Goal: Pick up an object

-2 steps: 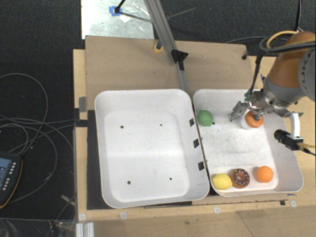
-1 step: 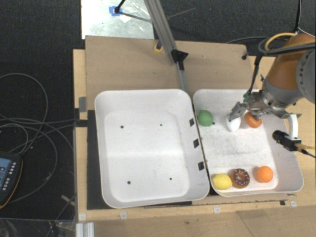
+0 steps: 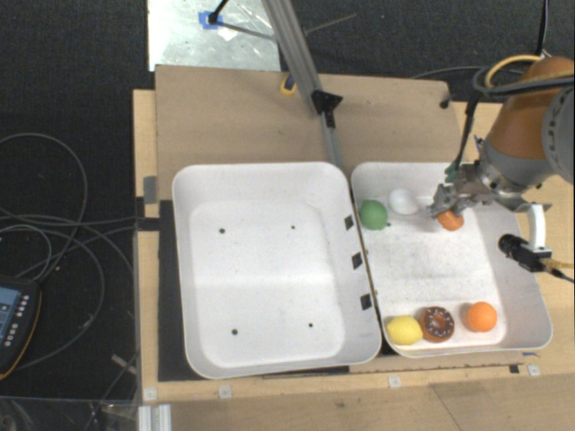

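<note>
The left bin point(image 3: 269, 268) lies beside the right bin point(image 3: 517, 326), their edges touching. In the right bin, a green ball point(image 3: 373, 214) sits by its left wall, and a white ball point(image 3: 403, 201) lies just right of that. The gripper point(image 3: 446, 212) is closed around a small orange object point(image 3: 450, 221), near the bin's far wall. Along the near wall lie a lemon point(image 3: 404, 330), a chocolate doughnut point(image 3: 437, 324) and an orange point(image 3: 481, 316).

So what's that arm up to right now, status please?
Gripper low in right bin, on small orange object; grasp unconfirmed. White ball and green ball sit close by.
</note>
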Tool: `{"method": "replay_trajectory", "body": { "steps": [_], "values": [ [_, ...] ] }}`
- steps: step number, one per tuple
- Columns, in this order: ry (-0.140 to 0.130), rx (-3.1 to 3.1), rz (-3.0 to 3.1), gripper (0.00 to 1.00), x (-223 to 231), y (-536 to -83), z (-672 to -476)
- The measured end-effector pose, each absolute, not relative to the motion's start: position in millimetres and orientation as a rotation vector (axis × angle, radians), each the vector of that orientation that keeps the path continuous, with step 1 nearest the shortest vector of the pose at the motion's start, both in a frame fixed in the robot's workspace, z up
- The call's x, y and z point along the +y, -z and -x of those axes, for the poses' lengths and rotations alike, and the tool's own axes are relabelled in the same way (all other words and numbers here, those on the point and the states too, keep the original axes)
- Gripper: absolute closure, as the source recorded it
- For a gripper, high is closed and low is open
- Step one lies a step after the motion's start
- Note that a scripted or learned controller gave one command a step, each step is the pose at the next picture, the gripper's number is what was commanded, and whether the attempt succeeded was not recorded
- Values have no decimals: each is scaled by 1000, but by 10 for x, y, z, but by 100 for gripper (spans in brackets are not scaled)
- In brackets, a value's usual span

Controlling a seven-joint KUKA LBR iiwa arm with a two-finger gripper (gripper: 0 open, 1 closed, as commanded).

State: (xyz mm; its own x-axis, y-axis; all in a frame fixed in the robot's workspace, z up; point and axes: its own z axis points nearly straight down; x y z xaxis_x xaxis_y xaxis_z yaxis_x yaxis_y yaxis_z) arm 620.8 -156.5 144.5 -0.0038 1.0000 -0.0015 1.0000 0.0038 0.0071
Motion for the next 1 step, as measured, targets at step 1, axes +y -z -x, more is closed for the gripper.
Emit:
{"method": "replay_trajectory", "body": {
  "steps": [1],
  "values": [
    [-6,2224,-2211,100,-1505,-1923,-6172]
  ]
}}
